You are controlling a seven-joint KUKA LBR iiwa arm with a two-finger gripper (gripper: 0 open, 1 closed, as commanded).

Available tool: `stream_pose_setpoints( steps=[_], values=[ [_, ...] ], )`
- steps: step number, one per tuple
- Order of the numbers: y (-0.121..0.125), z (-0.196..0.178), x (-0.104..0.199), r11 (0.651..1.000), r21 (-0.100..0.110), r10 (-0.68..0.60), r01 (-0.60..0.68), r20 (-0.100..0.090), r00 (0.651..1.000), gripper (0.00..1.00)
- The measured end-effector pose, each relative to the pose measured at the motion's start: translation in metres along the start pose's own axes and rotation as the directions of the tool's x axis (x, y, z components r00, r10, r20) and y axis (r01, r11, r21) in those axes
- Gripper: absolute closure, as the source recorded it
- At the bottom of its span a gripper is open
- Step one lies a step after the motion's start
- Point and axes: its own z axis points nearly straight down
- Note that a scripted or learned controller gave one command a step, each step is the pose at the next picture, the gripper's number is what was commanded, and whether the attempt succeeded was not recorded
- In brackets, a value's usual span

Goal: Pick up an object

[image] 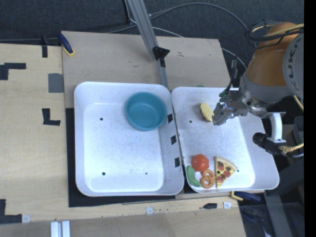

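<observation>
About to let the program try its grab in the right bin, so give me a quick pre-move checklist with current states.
1. Gripper positioned over the right bin: ok.
2. Target close by: the yellow item lies just beside the gripper: ok.
3. Yellow item between the fingers: cannot tell.
4. Space around the target: the tomato, pretzel, pizza slice and green piece sit clustered at the bin's near edge, apart from it: ok.
5. Blue bowl sits in the left bin, out of the arm's way: ok.
</observation>
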Motion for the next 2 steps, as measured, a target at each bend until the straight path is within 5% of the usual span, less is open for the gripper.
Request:
stream_pose_setpoints(
  steps=[2],
  values=[
    [0.039, -0.007, 0.092, 1.000, 0.000, 0.000, 0.000, 0.000, 1.000, 1.00]
  ],
)
